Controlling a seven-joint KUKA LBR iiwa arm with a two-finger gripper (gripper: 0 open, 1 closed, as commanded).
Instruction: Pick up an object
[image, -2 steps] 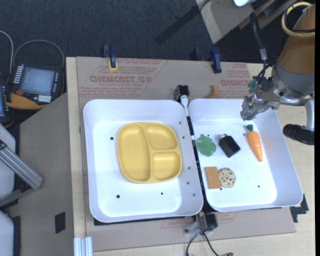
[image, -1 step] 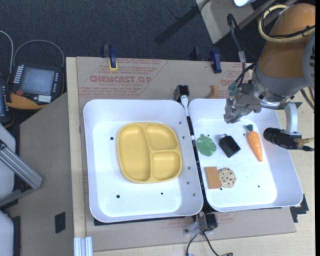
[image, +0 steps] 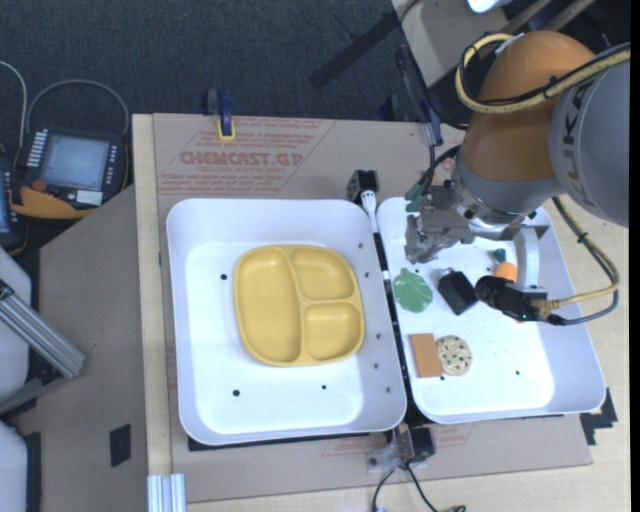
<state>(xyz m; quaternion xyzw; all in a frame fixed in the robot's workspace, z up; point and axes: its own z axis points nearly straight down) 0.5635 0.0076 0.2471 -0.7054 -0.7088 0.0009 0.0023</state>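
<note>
In the right bin (image: 520, 392) lie a green leaf-shaped piece (image: 411, 291), a black block (image: 456, 291), a brown cracker (image: 424, 354), a round speckled cookie (image: 455, 354) and a small orange piece (image: 506, 270). My gripper (image: 424, 248) hangs over the bin's far left part, just above and behind the green piece. I see nothing held in it. The grey arm with its orange band (image: 520, 95) hides the far right part of that bin.
A yellow divided plate (image: 298, 303) rests in the middle of the left bin (image: 200, 400). A black cable with a yellow end (image: 545, 305) runs across the right bin. The divider (image: 385, 290) between the bins stands close to the green piece.
</note>
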